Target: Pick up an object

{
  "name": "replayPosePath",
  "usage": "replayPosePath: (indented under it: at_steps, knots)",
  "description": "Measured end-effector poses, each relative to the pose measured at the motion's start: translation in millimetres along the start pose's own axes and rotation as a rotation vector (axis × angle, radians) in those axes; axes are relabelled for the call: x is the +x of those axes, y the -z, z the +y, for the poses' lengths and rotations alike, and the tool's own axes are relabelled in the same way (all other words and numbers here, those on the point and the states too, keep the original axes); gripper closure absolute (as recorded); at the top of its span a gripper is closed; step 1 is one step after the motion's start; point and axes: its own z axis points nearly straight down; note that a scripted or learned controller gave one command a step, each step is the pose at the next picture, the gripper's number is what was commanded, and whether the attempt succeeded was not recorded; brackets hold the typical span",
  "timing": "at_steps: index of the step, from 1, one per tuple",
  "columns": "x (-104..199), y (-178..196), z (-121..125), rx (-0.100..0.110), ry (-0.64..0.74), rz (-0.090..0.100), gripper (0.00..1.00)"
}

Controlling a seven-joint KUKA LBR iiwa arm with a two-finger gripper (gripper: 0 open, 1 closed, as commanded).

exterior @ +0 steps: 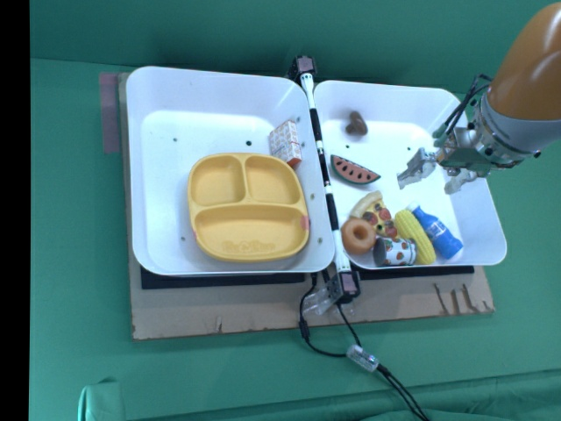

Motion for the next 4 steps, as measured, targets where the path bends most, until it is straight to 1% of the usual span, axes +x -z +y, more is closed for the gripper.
replayPosePath:
  at_steps: [1,2,3,4]
  knots:
    - [-70,-110,11,-0.014,-0.002,-0.008,0.0]
    - [-58,-112,99,-0.013,0.003,-0.007,0.0]
    - [-50,-113,144,-0.01,0.002,-0.006,0.0]
    - [6,-113,193,0.007,0.002,-0.008,0.0]
